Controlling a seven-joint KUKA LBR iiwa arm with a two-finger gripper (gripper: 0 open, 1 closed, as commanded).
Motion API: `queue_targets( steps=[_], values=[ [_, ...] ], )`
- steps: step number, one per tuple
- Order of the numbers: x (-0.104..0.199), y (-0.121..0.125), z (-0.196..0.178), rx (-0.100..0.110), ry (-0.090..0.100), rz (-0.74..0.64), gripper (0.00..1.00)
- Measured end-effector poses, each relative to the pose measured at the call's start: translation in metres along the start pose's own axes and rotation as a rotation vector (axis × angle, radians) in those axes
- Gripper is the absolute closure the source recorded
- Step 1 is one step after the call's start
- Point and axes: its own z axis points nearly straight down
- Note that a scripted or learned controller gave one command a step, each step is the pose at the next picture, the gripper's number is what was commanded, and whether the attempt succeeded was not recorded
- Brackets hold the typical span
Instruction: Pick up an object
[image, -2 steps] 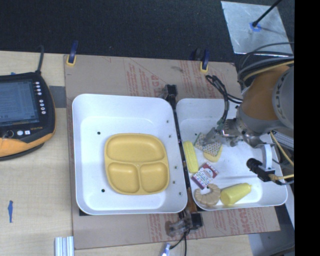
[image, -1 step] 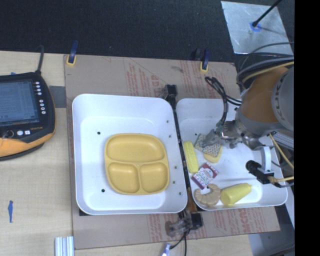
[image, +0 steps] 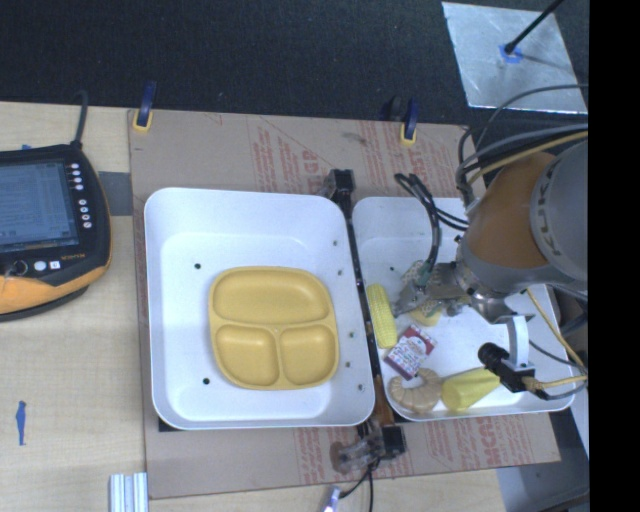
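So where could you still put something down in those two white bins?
Left bin: bare floor rings the yellow tray, widest along the far side. Right bin: crowded near the arm; corn cob, red packet and yellow block fill it.

R bin (image: 395, 225) crowded; L bin (image: 180, 290) roomier

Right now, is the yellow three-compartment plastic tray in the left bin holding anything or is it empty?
Empty. The yellow three-compartment plastic tray lies flat in the left white bin, and all three compartments show only bare yellow plastic.
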Motion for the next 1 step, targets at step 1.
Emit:
queue_targets(
  steps=[1],
  values=[
    [-0.0006, -0.0006, -0.0094, 0.004, 0.0, -0.004, 1.0]
  ],
)
